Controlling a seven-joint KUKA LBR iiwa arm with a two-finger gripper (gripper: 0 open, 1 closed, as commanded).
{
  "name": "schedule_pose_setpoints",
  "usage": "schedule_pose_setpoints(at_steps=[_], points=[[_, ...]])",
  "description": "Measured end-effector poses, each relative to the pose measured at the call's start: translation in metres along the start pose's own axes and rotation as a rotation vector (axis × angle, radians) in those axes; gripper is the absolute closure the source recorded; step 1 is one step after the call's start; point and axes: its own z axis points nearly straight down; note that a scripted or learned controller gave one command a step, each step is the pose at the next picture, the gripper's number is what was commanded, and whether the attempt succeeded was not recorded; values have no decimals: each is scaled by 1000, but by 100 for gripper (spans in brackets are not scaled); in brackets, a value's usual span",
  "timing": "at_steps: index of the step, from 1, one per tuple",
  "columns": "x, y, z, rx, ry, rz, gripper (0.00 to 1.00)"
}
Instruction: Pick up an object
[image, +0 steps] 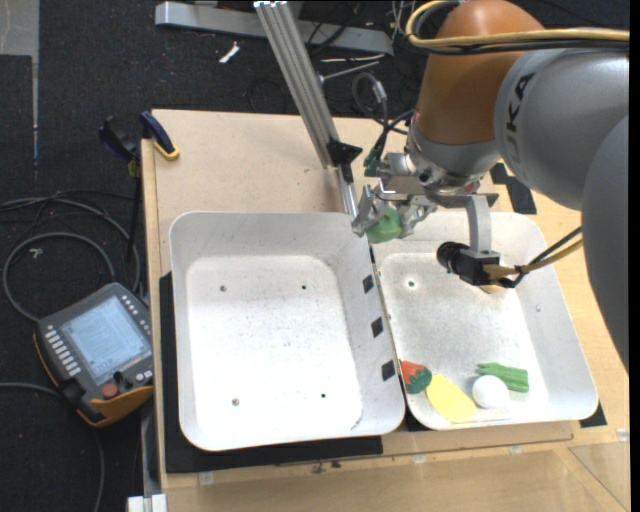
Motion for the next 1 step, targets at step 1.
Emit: schedule_pose_setpoints(at_steps=[1], points=[[46,-11,10,0,0,1,100]])
